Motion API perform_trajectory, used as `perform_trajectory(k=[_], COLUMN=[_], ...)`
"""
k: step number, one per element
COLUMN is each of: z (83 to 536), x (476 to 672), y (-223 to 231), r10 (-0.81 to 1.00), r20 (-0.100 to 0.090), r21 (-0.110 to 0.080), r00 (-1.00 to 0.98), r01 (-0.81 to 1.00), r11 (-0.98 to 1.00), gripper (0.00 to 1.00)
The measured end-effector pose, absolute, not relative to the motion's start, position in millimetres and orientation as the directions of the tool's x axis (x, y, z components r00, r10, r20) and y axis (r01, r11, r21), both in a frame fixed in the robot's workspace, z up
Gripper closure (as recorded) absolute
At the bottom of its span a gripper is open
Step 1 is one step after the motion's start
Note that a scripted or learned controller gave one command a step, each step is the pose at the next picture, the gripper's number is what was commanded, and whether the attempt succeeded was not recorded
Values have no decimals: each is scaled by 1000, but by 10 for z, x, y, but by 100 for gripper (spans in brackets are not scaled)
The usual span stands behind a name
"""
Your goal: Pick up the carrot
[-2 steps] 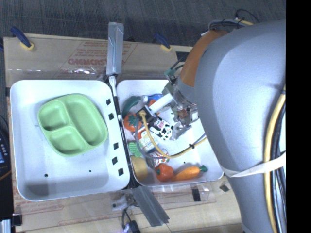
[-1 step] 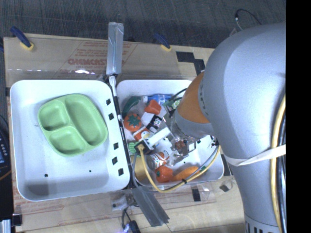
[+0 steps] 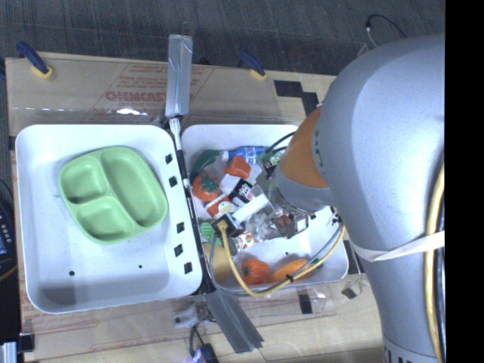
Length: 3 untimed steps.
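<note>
Grey arm with orange band (image 3: 306, 153) reaches in from the right over the right shallow white bin (image 3: 227, 133). Gripper (image 3: 253, 210) sits low among the clutter; whether it is open or closed cannot be told. Orange carrot (image 3: 291, 265) lies at the bin's near side, beside a round orange-red fruit (image 3: 255, 269), apart from the gripper. Left white bin (image 3: 45, 278) holds 1 green 3-compartment plastic plate (image 3: 113, 193). Both bins on the table (image 3: 91, 82).

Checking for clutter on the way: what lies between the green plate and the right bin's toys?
In the camera view, bare white floor of the left bin, then the two bins' adjoining rims, separate the green plate from the toys.
</note>
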State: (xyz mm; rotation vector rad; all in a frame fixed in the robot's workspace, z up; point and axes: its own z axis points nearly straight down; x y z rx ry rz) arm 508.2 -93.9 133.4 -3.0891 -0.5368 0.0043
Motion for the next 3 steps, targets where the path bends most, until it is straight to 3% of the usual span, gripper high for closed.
perform_trajectory(k=[1, 2, 3], z=[2862, 919, 912], x=[5081, 5293, 5288], y=[-1526, -1978, -1977], r10=[320, 324, 324], r20=[0, -1, -2], r21=[-2, -4, -5], r00=[947, 946, 946], r01=[320, 324, 324], r11=[-947, -946, -946], gripper=[100, 100, 0])
